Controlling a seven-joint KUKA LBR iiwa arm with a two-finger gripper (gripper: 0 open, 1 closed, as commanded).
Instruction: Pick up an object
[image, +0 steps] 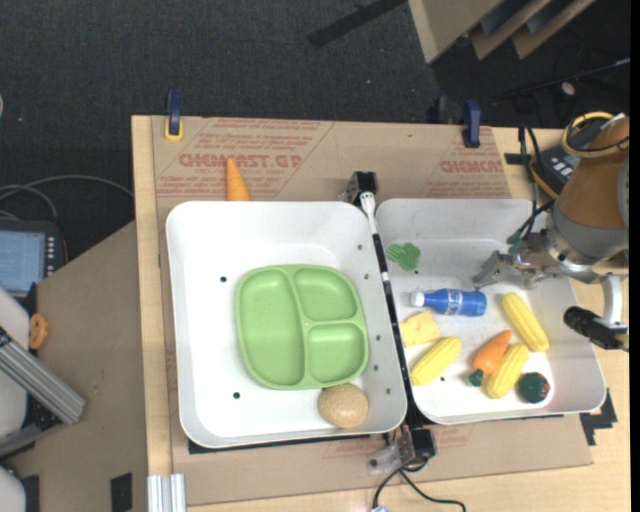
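Camera view looks down at a slant on a pale wooden bench (150, 300) topped with a printed cardboard sheet (260, 155), held by blue clamps (175, 115) at the far edge; dark carpet (200, 50) lies beyond, toward twelve o'clock. Two shallow white plastic bins sit side by side and touch along a dark seam.

The left bin (195, 330) carries a light green three-compartment plastic tray (300, 325) at its middle, with a round tan bread roll (344, 405) just beside the tray's five o'clock corner. Bare white floor rings the tray, widest toward nine o'clock and twelve o'clock. An orange toy carrot (236, 180) lies on the cardboard outside the bin's far rim.

The right bin (450, 225) is crowded in its near half: a small blue-and-white bottle (450, 301) on its side, a yellow wedge (419, 327), three yellow toy corn cobs (436, 360) (524, 321) (507, 369), an orange pepper-like piece (490, 352) and a red-and-green ball-like toy (532, 387). A small green leafy piece (404, 256) lies apart toward eleven o'clock. The far half of this bin is open.

The grey arm with its orange band (592, 190) reaches in from three o'clock, wrist bent down over the bin's far right part. Its jaws (497, 269) sit low, just above the bottle toward one o'clock, apart from it; whether they are spread or pressed together I cannot tell.
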